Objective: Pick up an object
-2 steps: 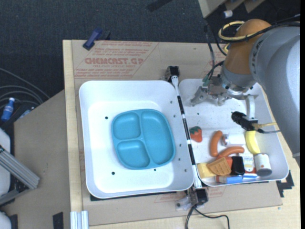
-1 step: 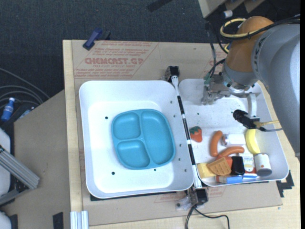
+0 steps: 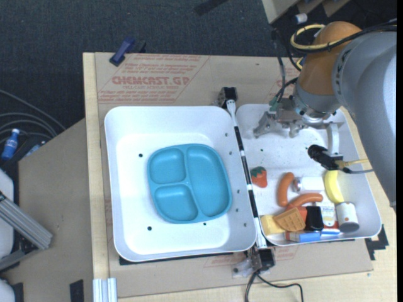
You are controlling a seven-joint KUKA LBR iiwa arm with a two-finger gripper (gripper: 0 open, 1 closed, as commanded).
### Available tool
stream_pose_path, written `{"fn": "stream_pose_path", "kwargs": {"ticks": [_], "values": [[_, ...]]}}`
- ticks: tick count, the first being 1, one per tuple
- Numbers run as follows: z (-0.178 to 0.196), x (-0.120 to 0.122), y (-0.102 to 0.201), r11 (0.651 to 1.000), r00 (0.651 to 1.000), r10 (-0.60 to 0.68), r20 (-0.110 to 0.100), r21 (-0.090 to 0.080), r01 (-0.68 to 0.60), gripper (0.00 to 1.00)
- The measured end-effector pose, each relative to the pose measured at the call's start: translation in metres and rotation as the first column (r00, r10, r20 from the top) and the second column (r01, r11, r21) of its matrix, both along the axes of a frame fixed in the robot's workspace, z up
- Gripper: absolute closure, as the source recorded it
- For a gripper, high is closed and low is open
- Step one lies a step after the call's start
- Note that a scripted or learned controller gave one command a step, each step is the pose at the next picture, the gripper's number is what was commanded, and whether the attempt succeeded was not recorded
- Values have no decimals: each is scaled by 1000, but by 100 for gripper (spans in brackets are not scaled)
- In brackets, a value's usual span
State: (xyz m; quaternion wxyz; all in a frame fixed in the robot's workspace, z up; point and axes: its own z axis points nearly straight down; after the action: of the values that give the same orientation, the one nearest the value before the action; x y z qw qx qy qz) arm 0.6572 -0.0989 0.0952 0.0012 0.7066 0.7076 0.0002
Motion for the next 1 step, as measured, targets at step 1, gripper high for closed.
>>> {"fn": "stream_pose_path", "kwargs": {"ticks": [1], "values": [[-8,-76,1,1000,1000,-2,-5,2,2,0]]}}
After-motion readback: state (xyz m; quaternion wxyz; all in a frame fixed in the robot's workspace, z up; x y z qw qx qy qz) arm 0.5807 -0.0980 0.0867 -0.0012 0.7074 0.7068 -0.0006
